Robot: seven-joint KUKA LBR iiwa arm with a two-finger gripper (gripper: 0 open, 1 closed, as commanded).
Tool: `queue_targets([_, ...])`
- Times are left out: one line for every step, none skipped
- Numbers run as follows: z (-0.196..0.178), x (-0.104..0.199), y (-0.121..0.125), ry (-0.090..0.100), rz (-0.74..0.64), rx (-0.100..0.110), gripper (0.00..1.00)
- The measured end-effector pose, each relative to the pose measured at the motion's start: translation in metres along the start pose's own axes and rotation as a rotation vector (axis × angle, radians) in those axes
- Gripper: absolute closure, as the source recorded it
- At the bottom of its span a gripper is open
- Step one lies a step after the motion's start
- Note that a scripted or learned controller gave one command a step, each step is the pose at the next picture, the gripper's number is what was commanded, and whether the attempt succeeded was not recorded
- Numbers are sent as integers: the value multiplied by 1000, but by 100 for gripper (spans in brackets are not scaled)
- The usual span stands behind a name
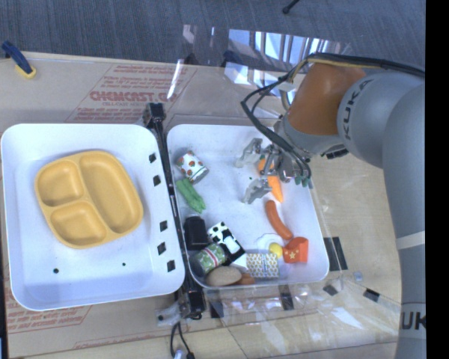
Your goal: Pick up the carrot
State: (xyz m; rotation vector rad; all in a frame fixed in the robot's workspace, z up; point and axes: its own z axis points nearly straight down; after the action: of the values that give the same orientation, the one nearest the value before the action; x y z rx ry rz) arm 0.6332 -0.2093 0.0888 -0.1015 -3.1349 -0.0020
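Two shallow white bins are seen side by side on the bench. In the left bin [15, 223] a yellow three-compartment plate [87, 197] is laid, tilted slightly, with its two smaller sections toward the left and near sides.

The arm [359, 118] is reached in from the right, and the gripper [256, 172] is lowered into the far right part of the right bin [224, 137]. Its two metal fingers [248, 154] are spread apart, one toward the far side and one toward the near side. The carrot [275, 188], small and orange, is seen just right of the gripper's fingertips, tucked against the gripper body; it cannot be told from this angle whether it is held, since it is not seen between the fingers.

Just near of the carrot, a sausage-shaped orange-red piece [278, 219] is laid on the bin floor. Farther near, a red block [295, 250] is found beside a yellow item [272, 243]. At the bin's left side a small printed can [191, 165] is set, with a green vegetable [190, 195] just near of it. Along the near left corner a black object [194, 232], a black-and-white cow-patterned toy [224, 238], a green-labelled can [209, 259], a patterned roll [260, 263] and a brown rounded item [224, 277] are crowded together.
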Motion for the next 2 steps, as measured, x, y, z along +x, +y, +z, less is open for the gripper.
queue_targets([-16, -4, 0, -11, -5, 3, 100])
queue_targets([-140, -7, -2, -20, 170, 4, 100])
